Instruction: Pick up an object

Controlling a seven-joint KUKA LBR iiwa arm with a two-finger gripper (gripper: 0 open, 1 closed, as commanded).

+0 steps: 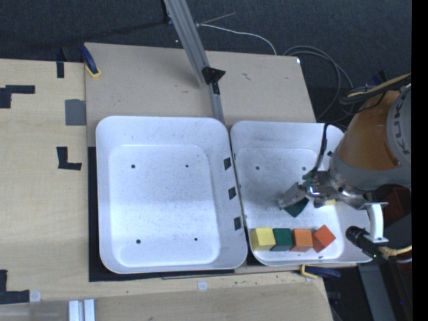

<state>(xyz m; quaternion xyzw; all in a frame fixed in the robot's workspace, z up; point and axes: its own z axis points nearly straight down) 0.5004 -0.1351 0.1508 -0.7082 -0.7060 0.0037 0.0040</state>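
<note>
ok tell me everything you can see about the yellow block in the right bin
The yellow block is a small cube with a plain, matte face, possibly painted wood or foam. It sits flat on the floor of the right bin, close to the bin's near wall and near its left corner. It is the leftmost of a row of four blocks, and its right side meets the green block. The gripper is above and apart from it.
</note>
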